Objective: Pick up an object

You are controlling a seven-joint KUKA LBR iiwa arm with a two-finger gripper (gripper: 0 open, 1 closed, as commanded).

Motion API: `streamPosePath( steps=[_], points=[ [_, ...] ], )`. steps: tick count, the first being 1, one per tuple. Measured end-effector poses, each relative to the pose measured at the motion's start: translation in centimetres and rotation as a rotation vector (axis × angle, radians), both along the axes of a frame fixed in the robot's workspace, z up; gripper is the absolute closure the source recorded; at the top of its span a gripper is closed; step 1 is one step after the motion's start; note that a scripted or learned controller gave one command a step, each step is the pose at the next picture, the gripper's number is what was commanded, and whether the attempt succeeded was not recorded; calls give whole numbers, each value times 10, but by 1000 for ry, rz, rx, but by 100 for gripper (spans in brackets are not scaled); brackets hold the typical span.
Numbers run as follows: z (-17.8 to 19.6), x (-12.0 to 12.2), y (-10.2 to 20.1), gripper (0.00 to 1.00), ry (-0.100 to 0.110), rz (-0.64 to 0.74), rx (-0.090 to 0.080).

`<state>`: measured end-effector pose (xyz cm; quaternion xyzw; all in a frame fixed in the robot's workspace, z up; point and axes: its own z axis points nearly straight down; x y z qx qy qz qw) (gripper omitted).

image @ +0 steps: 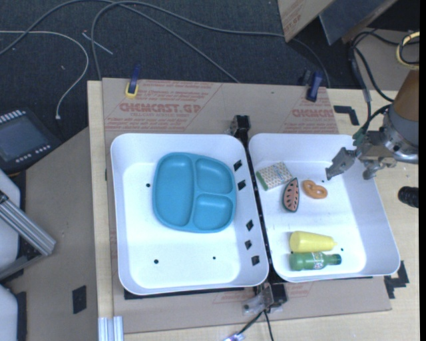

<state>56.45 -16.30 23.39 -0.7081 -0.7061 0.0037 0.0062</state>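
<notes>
The right bin (363,220) holds several small objects: a green checkered sponge (275,176), a watermelon slice (291,196), an orange pretzel-like ring (314,190), a yellow piece (311,240) and a green bottle (315,260) lying on its side. My gripper (353,166) hangs over the bin's upper right part, to the right of the orange ring and apart from it. Its two fingers are spread, with nothing between them.
The left bin (133,233) carries a blue sectioned plate (194,192). A black divider with clips (251,200) runs between the bins. Cables lie on the dark floor at the back; a cardboard box (299,16) stands at top right.
</notes>
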Motion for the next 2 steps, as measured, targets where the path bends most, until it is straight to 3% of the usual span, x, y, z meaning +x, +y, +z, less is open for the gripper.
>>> streamPosePath(
  steps=[1, 2],
  points=[
    [7, 3, 0, 0, -13, 3, -3],
    [-46, 12, 5, 0, -8, 5, -1]
  ],
)
